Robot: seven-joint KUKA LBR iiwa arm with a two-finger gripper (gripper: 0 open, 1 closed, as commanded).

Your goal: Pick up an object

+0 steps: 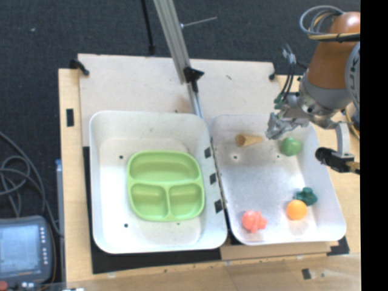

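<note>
**Desk:** Dark carpet surrounds a pale wooden bench (139, 80) that bears two shallow white bins side by side. What sits in them?

**Photographer:** Left bin (106, 132) holds a lime-green divided plate (165, 185), three compartments, lying flat near the middle. Right bin (321, 223) holds the loose pieces. A tan cone-shaped piece (248, 140) lies at the far side, towards the left. A green ball (291, 146) rests just right of it, also on the far side. At the near edge sit a red-orange lumpy toy (254, 221) and an orange ball (296, 210), with a small dark green piece (306, 195) touching or just beside the orange ball on its far right.

**Desk:** And the arm?

**Photographer:** Grey arm with its orange band (332, 53) reaches in from the right, over the far right corner of the right bin. Its gripper (280, 128) hangs between the tan cone and the green ball, just above and to the far left of the ball.

**Desk:** Is it holding anything? Open or closed?

**Photographer:** Cannot tell. The tool is small and blurred from this angle, and nothing is visibly clamped in it. Whether it touches the ball is also unclear.

**Desk:** Anything else in frame?

**Photographer:** A metal pole (173, 32) slants up from between the bins at the far side. A grey screen device (23, 250) and cables sit on the floor, near left.
</note>
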